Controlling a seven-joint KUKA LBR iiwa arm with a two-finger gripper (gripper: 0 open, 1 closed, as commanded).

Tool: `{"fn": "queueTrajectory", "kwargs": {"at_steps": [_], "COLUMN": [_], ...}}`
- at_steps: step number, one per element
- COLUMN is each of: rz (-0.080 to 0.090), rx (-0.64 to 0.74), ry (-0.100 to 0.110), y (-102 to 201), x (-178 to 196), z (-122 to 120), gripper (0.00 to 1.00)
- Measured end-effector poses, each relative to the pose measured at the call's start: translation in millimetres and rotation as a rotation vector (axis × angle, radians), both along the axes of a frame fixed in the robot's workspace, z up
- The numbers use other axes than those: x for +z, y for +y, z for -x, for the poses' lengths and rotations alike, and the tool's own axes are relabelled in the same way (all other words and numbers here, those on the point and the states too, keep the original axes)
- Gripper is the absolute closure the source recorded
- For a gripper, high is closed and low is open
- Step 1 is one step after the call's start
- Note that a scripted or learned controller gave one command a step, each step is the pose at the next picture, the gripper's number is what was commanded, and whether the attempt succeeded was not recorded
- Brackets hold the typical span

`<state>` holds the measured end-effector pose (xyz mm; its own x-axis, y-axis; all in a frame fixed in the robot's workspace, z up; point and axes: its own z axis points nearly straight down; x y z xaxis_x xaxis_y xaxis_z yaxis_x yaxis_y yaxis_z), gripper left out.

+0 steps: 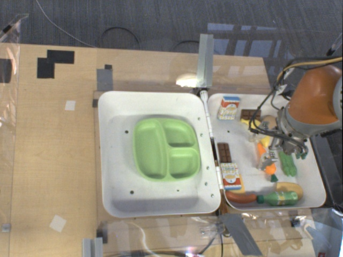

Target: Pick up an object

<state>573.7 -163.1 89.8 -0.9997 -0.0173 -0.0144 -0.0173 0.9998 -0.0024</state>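
We see the gripper (pixel 272 158) low in the right bin (pixel 319 186), over the carrot (pixel 262 149) at bin center; can't tell its finger state. Green tray (pixel 165 149) sits in the left bin (pixel 115 143), at 9 o'clock.

A pale wooden bench (pixel 53 159) seen from above, with dark grey carpet (pixel 161 9) beyond its far edge. A shallow white bin (pixel 107 143) with rounded corners sits on the bench. Inside it, near the middle, lies a light green plate (pixel 166 149) divided into three compartments. A black stepped tape mark (pixel 53 62) sits at the bench's far left. An upright grey metal post (pixel 205 60) stands just behind the bin's far right corner. A thin pale cable (pixel 59 25) trails across the carpet
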Motion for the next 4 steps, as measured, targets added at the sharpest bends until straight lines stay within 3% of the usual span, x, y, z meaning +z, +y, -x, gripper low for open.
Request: {"fn": "queueTrajectory", "kwargs": {"at_steps": [1, 2, 3, 4], "rz": [0.004, 0.008, -0.001, -0.002], "rx": [0.007, 0.410, 0.340, 0.329], "ry": [-0.020, -0.003, 0.000, 0.003], "y": [1, -29, 91, 170], "x": [16, 201, 216, 213], "z": [-6, -59, -52, -93], "gripper": [1.00, 1.00, 1.00, 1.00]}}
